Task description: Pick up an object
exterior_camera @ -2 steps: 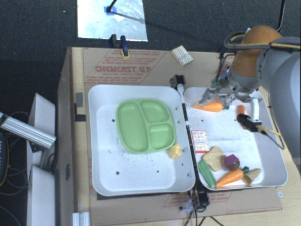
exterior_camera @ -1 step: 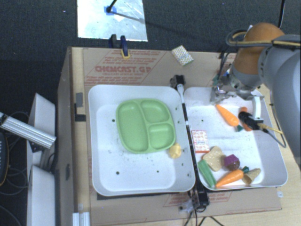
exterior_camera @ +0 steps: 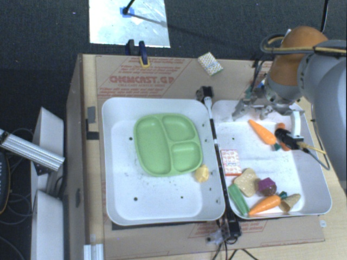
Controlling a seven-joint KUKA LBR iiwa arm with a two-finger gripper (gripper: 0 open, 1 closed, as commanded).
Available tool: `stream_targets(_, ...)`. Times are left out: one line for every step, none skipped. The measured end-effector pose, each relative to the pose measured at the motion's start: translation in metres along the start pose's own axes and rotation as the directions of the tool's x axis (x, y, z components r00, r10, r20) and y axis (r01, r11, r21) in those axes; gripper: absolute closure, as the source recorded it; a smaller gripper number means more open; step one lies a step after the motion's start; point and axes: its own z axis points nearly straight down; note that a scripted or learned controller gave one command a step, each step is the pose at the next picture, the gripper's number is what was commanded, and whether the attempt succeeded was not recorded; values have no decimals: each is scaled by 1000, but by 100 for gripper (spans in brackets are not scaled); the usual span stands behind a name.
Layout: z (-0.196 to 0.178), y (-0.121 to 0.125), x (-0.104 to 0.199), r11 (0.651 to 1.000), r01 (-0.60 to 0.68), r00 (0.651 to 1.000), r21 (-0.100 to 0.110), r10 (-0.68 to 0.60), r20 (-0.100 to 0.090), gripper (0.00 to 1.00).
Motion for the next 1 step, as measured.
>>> stream_targets(20,-7,-20,1000,-4,1000,20,4,0,0)
